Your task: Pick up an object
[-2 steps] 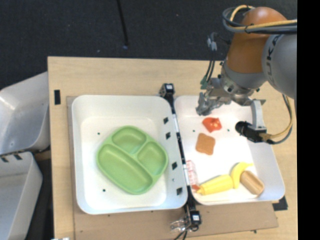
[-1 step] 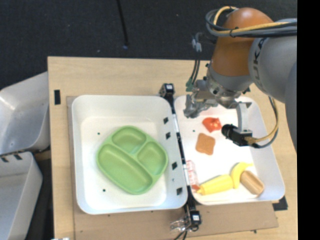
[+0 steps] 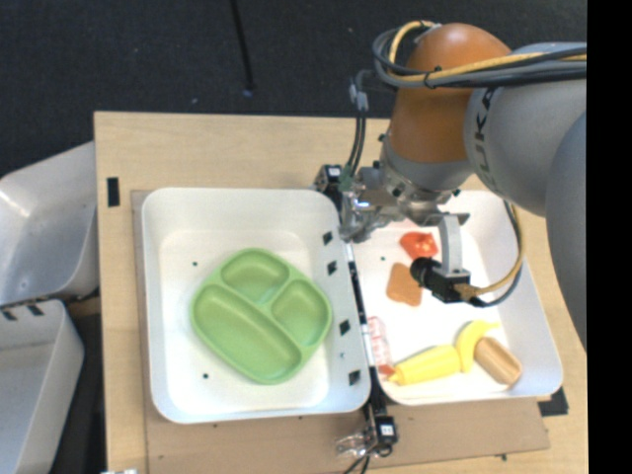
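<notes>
Camera view: we are hovering the end effector [image 3: 380, 210] above the orange piece [image 3: 403, 284]; finger state we cannot tell; descent needed next.

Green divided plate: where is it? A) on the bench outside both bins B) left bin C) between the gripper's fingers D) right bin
B: the green divided plate lies flat on the floor of the left bin, while the arm and the yellow toy, tan cylinder and orange piece are over in the right bin.
</notes>
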`<state>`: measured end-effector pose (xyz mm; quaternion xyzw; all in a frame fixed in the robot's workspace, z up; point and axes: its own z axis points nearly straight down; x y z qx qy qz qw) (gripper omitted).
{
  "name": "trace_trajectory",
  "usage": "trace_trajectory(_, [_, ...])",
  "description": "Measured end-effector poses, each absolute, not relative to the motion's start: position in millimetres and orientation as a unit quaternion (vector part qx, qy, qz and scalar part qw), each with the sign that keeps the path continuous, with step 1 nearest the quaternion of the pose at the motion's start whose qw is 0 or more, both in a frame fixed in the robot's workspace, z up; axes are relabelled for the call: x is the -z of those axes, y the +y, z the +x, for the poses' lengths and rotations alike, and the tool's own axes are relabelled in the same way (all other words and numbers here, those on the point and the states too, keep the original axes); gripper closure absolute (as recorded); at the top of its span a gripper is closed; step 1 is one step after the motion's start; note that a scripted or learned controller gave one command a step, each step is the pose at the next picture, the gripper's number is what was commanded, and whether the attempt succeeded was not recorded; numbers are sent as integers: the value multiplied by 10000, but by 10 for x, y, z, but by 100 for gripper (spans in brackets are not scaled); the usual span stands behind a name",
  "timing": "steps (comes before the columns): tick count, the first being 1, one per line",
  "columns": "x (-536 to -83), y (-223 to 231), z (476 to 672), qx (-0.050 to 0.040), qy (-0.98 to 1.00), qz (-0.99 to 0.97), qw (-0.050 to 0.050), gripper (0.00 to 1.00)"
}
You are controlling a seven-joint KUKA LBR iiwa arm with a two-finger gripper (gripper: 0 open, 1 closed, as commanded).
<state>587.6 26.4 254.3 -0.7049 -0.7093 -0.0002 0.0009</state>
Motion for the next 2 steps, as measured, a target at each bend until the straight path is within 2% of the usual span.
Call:
trace_trajectory(1, [-2557, 702, 5787, 0, -7095, -7047, 13, 100])
trace_trajectory(2, [-2557, 674, 5791, -3, -7079, -7063, 7, 0])
